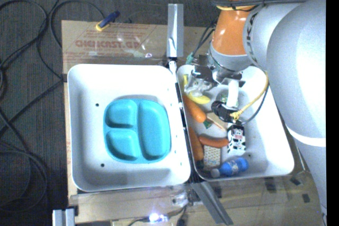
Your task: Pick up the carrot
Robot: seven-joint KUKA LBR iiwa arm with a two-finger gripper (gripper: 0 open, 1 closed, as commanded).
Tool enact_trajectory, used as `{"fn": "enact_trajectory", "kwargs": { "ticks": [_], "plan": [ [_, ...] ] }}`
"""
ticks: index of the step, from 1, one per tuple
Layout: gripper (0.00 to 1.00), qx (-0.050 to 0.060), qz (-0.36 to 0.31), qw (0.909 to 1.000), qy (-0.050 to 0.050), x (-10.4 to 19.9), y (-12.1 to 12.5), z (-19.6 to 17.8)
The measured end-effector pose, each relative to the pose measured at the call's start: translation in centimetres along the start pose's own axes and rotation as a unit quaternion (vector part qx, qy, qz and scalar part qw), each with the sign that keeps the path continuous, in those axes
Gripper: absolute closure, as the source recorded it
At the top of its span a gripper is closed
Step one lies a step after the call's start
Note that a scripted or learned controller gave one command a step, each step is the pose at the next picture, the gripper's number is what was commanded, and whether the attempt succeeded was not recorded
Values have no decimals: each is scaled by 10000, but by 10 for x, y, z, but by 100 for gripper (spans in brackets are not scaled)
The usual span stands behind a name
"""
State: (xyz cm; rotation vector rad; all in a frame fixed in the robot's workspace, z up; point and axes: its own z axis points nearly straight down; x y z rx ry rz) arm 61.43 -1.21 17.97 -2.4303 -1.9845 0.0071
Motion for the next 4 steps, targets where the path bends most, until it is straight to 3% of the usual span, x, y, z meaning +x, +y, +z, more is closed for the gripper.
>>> {"fn": "enact_trajectory", "kwargs": {
  "ticks": [1, 2, 3, 4],
  "plan": [
    [100, 2, -426, 9991, 2, 14, -24, -59],
    [0, 4, -426, 9991, 3, 14, -24, -59],
    [0, 11, -761, 9971, -4, -32, -67, 1],
    [0, 2, -277, 9996, 4, -77, -68, 0]
  ]
}}
